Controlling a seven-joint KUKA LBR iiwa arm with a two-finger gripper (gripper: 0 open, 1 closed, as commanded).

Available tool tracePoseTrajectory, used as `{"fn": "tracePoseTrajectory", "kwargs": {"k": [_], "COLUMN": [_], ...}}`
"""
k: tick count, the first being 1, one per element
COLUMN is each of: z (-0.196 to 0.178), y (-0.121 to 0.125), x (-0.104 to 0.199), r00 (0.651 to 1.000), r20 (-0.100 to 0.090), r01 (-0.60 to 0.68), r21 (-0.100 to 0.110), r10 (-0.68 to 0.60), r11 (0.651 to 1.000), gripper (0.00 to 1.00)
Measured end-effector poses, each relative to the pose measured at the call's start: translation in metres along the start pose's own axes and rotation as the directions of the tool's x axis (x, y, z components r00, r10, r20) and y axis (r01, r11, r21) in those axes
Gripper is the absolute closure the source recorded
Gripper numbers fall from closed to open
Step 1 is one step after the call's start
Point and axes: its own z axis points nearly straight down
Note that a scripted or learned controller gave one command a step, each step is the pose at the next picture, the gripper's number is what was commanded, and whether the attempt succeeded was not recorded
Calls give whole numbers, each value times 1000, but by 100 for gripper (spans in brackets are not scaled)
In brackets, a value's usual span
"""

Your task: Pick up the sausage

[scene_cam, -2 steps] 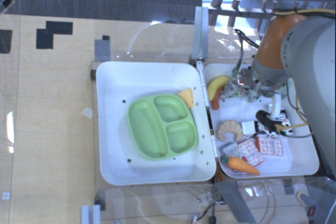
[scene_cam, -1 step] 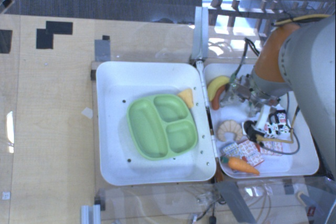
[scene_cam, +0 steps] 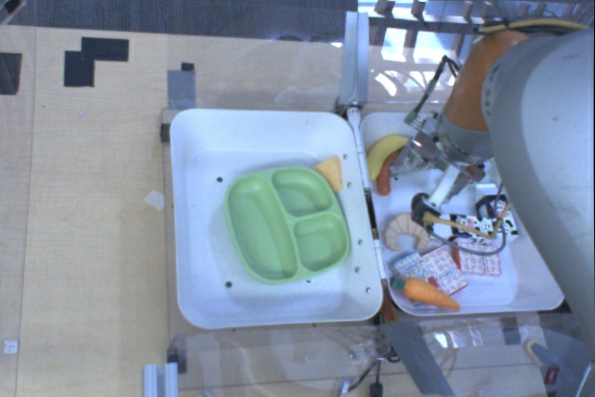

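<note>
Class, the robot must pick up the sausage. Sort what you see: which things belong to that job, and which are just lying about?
Job: sausage, right bin holding it.
Lying about: banana, croissant, carrot, green divided plate, yellow wedge, printed packets.

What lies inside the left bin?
A green plate and a yellow wedge by its corner. The bin floor under the plate is covered.

Two white bins side by side: a left bin and a right bin. One green plate with three hollows. One yellow wedge. One banana. One sausage. One croissant. One carrot. Two red-and-white packs. One robot arm.
</note>
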Motion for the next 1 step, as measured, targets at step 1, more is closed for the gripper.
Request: {"fn": "tracePoseTrajectory", "kwargs": {"k": [1], "z": [1], "y": [26], "x": [-18], "r00": [979], "r20": [1], "r01": [-202], "r21": [0], "r10": [202], "r11": [979], "gripper": [0]}}
